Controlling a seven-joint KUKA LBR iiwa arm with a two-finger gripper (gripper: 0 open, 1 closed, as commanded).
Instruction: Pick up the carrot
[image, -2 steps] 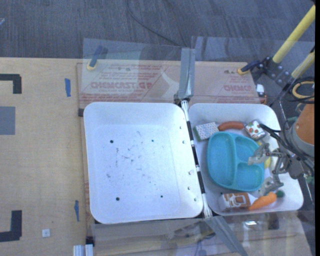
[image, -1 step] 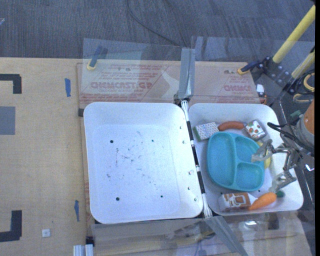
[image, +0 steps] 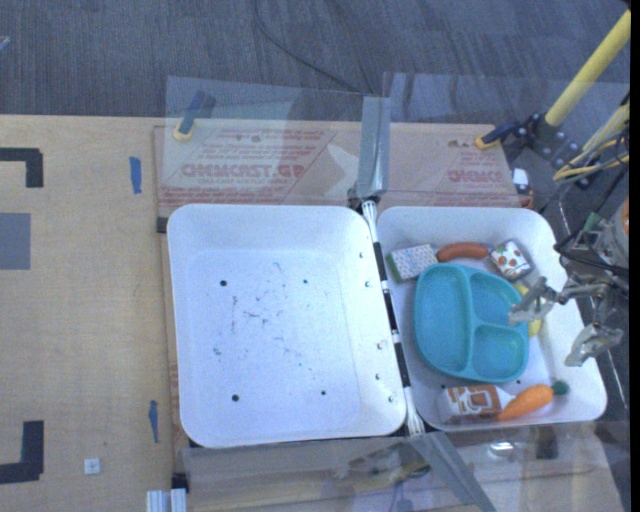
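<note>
From my seat I count one carrot (image: 527, 401) lying below the fingers (image: 532, 303), which hang released over one blue divided plate (image: 468, 325), one sausage (image: 463, 251) beyond, across two white bins (image: 270, 320).

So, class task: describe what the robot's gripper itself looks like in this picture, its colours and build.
The gripper at the right bin's edge is pale grey metal with slim fingers, backed by a dark framework with thin cables.
</note>
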